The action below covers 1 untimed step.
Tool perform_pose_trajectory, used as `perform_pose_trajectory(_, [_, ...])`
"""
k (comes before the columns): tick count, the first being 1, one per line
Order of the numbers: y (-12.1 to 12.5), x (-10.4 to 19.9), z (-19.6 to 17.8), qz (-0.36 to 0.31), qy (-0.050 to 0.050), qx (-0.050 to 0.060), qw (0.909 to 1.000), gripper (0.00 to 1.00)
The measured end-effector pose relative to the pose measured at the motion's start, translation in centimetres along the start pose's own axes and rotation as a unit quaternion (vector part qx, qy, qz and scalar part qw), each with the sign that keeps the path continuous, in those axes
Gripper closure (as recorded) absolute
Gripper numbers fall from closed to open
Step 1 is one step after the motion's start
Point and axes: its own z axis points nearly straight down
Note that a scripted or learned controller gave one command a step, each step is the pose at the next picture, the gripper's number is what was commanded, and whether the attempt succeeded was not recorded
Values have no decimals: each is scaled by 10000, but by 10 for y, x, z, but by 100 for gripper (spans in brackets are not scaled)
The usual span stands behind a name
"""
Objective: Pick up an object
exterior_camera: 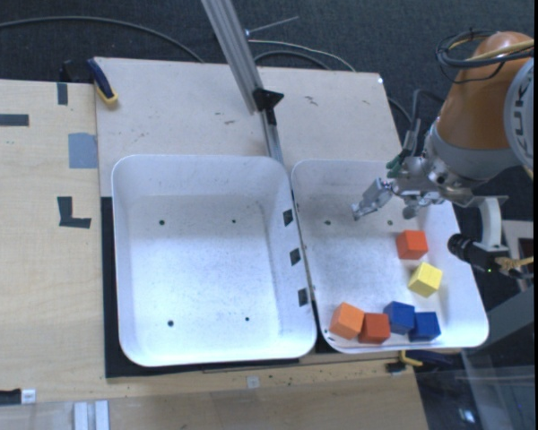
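The right bin (323,186) holds several small blocks. An orange cube (412,244) lies near its right side, with a yellow cube (425,279) just below it. Along the front edge sit an orange block (347,319), a red-brown block (375,328) and two blue blocks (400,315) (424,326). My gripper (369,202) hangs over the upper middle of the right bin, up and to the left of the orange cube, with nothing visible between its fingers.
The left bin (125,240) stands beside the right one. A slanted metal rail (238,56) runs from the top down to the bins' shared edge. A blue and yellow tool (103,83) lies on the bench at the back left. Cables trail behind.
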Motion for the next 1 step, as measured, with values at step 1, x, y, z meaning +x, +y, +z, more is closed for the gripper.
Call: perform_pose_trajectory(1, [5, -59, -68, 24, -25, -40, 10000, 0])
